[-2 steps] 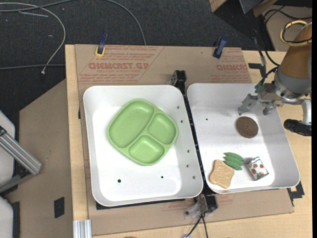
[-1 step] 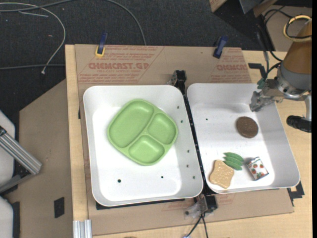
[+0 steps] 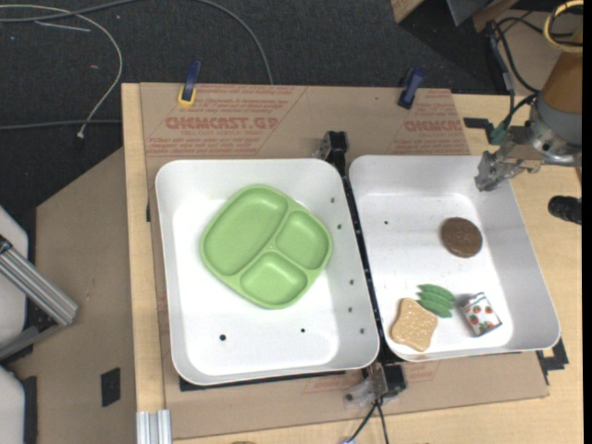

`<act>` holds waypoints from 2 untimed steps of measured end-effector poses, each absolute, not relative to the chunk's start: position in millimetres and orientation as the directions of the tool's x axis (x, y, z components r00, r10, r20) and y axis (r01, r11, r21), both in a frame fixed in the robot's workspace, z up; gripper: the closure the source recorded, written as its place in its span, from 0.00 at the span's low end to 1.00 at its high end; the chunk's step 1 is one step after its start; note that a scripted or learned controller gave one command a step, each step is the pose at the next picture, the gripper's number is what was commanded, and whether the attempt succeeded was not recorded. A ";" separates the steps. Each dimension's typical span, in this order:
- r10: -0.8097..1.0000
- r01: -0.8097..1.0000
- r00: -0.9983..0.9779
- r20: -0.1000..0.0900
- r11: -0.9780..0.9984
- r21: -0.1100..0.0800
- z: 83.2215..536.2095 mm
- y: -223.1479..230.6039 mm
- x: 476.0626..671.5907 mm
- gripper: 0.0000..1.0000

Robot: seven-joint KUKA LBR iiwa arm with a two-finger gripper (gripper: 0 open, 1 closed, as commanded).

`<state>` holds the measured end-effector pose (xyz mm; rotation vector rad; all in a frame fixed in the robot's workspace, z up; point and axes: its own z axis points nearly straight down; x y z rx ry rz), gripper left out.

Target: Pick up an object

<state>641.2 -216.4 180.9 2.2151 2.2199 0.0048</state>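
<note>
In the right bin [image 3: 407, 192] lie a round brown cookie [image 3: 460, 237], a green leaf-shaped piece [image 3: 436, 299], a tan toast-shaped piece [image 3: 413, 325] and a small white pack with red dots [image 3: 480, 314]. My gripper [image 3: 492, 172] hangs over the bin's far right rim, well up and to the right of the cookie, touching none of these objects. Nothing shows between its fingertips.
The left bin [image 3: 185, 303] holds a green three-section plate [image 3: 266, 245]. A black clamp [image 3: 334, 144] sits between the bins at the back, and blue clips [image 3: 191, 77] pin the cardboard base. Cables run across the dark floor behind.
</note>
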 end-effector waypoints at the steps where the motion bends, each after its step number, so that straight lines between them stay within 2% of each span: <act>1: 1.000 1.000 -0.001 -0.002 0.001 0.006 220.0 -216.5 642.6 1.00; 2: 1.000 1.000 -0.005 0.002 0.005 -0.001 231.9 -163.7 636.2 1.00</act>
